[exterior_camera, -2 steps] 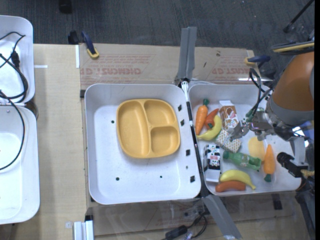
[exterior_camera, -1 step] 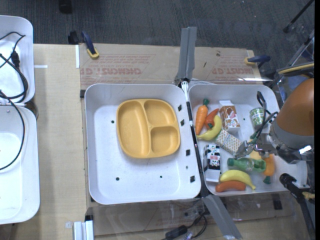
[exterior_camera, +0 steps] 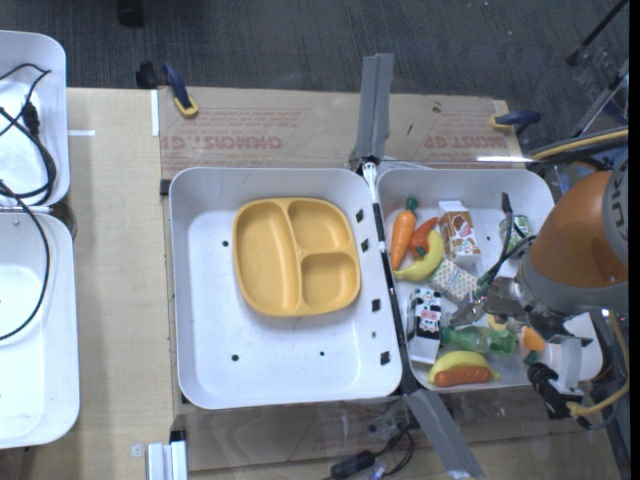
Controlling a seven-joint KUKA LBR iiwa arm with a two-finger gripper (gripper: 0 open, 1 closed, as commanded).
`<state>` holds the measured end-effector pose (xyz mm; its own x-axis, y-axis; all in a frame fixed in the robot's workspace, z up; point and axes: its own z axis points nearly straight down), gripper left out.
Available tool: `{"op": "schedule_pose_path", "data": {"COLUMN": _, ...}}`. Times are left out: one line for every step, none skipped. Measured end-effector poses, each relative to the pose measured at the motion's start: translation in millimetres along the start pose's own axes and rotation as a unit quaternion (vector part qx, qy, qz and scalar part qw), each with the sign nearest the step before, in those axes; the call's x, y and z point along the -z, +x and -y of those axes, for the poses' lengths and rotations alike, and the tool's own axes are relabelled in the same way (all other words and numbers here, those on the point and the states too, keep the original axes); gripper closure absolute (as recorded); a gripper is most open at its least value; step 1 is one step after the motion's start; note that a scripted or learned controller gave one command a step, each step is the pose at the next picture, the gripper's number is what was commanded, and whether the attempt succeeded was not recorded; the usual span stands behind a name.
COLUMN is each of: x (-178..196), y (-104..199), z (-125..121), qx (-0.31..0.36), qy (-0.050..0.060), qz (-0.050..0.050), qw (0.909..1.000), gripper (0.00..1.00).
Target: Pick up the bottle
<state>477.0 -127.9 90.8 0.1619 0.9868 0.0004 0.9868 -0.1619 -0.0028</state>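
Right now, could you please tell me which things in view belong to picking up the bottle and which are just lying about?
Belongs to the job:
green bottle, lying in the right bin
end effector, just above the bottle

Just lying about:
yellow divided plate in the left bin
carrot
banana
small carton

toys crowd the green bottle (exterior_camera: pixel 482 339) in the right bin (exterior_camera: pixel 452 177); left bin (exterior_camera: pixel 200 268) roomier.

Bright, even light — soft shadows; slightly grainy.
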Motion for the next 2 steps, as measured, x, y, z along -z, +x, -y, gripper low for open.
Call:
{"op": "schedule_pose_path", "data": {"x": 0.0, "y": -0.2, "z": 0.0, "qx": 0.000, "qy": 0.000, "qz": 0.000, "qw": 1.0000, "gripper": 0.00}}
{"op": "schedule_pose_path", "data": {"x": 0.3, "y": -8.5, "z": -1.0, "qx": -0.086, "qy": 0.000, "qz": 0.000, "qw": 0.9963, "gripper": 0.00}}
